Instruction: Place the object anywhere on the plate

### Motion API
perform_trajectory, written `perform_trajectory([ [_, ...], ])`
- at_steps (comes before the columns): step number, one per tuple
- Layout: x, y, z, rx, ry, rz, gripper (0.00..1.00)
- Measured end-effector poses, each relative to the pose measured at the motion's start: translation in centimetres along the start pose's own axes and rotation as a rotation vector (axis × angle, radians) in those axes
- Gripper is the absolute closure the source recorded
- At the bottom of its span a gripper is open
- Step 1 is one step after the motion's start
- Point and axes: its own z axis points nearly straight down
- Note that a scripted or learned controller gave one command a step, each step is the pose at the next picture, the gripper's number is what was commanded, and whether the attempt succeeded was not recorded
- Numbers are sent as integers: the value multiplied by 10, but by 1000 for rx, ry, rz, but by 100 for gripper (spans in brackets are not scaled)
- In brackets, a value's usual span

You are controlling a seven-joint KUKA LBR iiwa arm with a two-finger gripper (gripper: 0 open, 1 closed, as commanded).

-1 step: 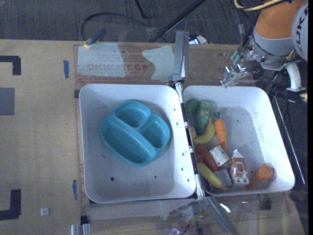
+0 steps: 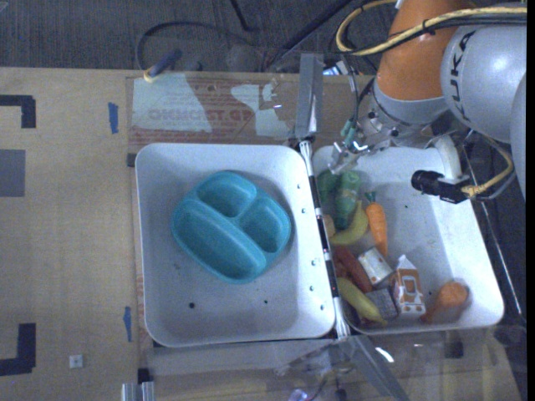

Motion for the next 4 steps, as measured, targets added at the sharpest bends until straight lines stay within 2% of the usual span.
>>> perform_trajectory([
  [1,-21,16,1,-5,-3,-256,100],
  [2,27,-26,-14,-1,0,-318,100],
  [3,111,-59,20,0,0,-408,100],
  [4,219,-67,-25,-3,-1,-401,100],
])
